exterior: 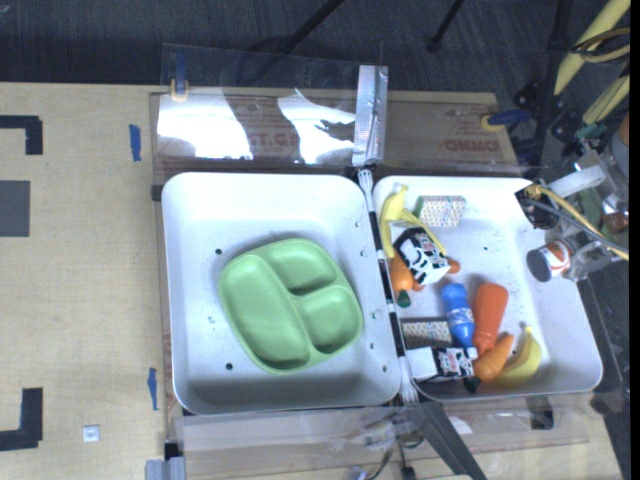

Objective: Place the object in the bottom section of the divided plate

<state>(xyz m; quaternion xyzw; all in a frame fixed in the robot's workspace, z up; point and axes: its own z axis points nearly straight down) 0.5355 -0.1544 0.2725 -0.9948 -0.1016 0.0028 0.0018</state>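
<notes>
A green divided plate (266, 306) lies in the left bin (190, 218), with one large section and two smaller ones, and nothing rests in them. My gripper (550, 259) hangs at the right rim of the right bin (575, 338), above its wall and apart from the objects. The right bin holds a yellow banana (393, 208), a black-and-white toy (425, 253), an orange carrot (401, 274), a blue bottle (458, 316) and an orange piece (490, 310).
A second banana (527, 358) and dark packets (427, 329) lie at the right bin's front. A speckled packet (443, 211) sits at its back. A clear panel (260, 118) stands behind the left bin. Cables (570, 213) trail by the arm.
</notes>
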